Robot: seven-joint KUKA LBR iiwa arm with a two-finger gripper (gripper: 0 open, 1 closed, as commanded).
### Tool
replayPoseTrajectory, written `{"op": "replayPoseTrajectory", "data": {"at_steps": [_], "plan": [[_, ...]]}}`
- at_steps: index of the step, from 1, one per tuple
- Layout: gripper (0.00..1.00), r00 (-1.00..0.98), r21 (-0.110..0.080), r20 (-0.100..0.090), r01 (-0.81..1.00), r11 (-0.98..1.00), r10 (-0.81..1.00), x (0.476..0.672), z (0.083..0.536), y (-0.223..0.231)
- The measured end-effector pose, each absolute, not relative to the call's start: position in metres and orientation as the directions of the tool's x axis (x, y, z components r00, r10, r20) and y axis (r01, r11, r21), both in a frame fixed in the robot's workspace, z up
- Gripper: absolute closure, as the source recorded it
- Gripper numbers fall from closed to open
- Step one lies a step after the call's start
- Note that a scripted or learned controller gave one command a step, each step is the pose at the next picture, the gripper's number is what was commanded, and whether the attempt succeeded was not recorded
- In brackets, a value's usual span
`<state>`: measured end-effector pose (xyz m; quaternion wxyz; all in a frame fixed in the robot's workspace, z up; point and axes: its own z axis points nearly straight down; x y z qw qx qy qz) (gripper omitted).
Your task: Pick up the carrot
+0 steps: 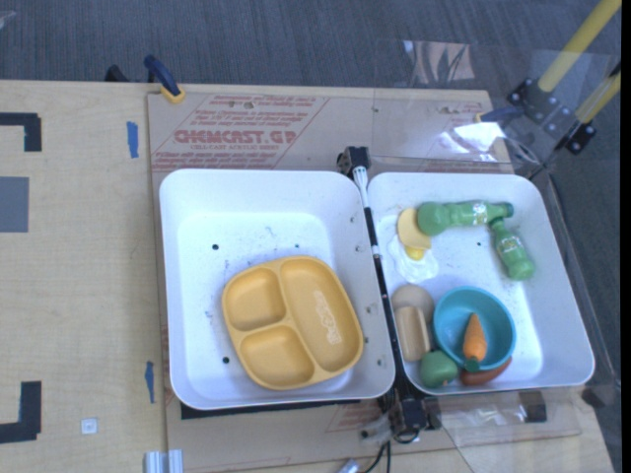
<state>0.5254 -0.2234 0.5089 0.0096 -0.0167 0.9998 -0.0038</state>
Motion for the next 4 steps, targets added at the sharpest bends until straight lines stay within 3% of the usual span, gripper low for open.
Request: {"op": "replayPoseTrajectory", "data": {"at_steps": [1,2,3,4], "plan": [[0.00,-0.995,0.003,0.002,-0.104,0.995,-0.104,0.504,0.325,-0.223],[1.00,-0.994,-0.008,-0.018,-0.106,0.994,-0.106,0.509,0.343,-0.223],[0.00,-0.994,-0.007,-0.017,-0.106,0.994,-0.106,0.509,0.342,-0.222],[0.00,-0.959,-0.011,-0.015,-0.284,0.959,-0.284,0.484,0.497,-0.224]]}}
